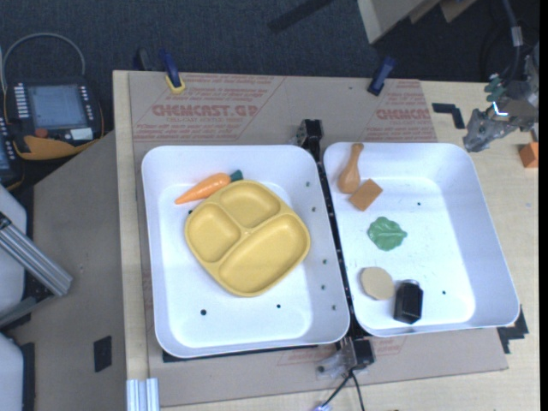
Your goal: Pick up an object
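The right bin (479,229) holds several small objects: a tan drumstick-shaped piece (350,169), a brown block (366,194), a green leafy piece (387,234), a beige round piece (375,282) and a black object (408,302). In the left bin (163,255) an orange carrot (202,188) lies against the far-left edge of a yellow divided plate (247,238). My gripper (485,130) hangs at the far right, beyond the right bin's back right corner and well away from every object.
Both bins rest on a cardboard sheet (257,101) held by clamps at the back. A black bracket (310,132) sits between the bins at the rear. A teach pendant (53,114) lies off the bench to the left.
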Motion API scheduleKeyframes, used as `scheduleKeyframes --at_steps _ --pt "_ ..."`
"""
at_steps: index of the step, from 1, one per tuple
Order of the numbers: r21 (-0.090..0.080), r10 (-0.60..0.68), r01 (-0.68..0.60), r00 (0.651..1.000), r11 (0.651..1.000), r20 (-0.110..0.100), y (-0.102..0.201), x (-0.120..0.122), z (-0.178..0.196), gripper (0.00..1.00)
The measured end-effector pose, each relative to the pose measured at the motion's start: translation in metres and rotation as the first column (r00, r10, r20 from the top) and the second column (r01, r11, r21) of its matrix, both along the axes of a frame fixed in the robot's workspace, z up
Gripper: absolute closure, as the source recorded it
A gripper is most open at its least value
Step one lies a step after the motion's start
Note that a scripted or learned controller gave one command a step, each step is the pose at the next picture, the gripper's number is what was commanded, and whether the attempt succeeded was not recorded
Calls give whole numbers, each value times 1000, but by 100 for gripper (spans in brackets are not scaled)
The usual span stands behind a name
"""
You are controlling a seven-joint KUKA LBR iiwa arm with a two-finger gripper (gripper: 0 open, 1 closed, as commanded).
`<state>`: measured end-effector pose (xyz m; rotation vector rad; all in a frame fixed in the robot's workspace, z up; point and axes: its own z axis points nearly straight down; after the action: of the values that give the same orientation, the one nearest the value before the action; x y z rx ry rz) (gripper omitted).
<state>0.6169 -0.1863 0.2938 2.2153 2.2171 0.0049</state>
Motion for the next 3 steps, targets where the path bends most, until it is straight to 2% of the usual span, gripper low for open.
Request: scheduleKeyframes --at_steps 2,3 --pt "6 5 -5 1000 1000 -11 96 1 -31 100" --pt "6 6 -6 1000 1000 -11 159 -1 -43 100"
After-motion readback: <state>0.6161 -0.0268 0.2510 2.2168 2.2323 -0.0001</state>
